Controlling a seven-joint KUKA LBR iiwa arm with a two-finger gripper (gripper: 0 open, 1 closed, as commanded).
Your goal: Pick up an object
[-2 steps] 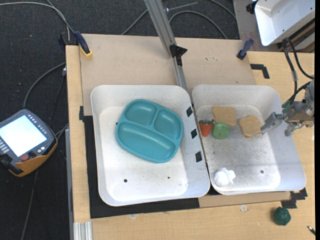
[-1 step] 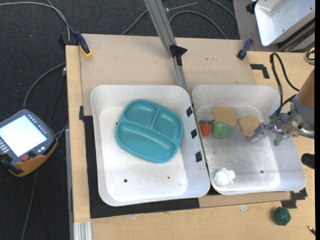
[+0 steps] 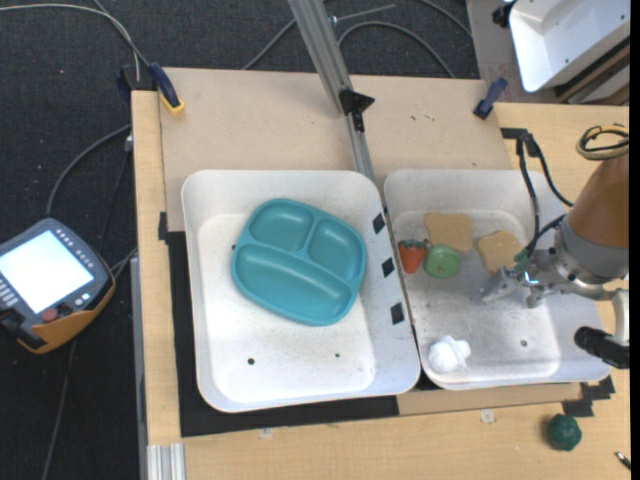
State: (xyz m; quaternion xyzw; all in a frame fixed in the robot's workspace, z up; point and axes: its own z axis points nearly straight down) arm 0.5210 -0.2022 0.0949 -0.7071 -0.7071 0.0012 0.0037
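Observation:
The right bin (image 3: 520, 363) holds several small objects. A red-orange piece (image 3: 411, 256) and a green ball (image 3: 442, 261) lie side by side near its left wall. Two tan bread-like slices (image 3: 449, 230) (image 3: 497, 249) rest behind them. A white crumpled lump (image 3: 449, 353) sits near the front rim. My gripper (image 3: 511, 293) hangs low over the right half of this bin, just in front of the right-hand slice. It is open, with nothing between its fingers.
The left bin (image 3: 215, 368) carries a teal divided plate (image 3: 299, 260). A metal pole (image 3: 325, 43) slants down to the gap between the bins. A dark green ball (image 3: 563, 431) lies on the bench beyond the right bin's front corner.

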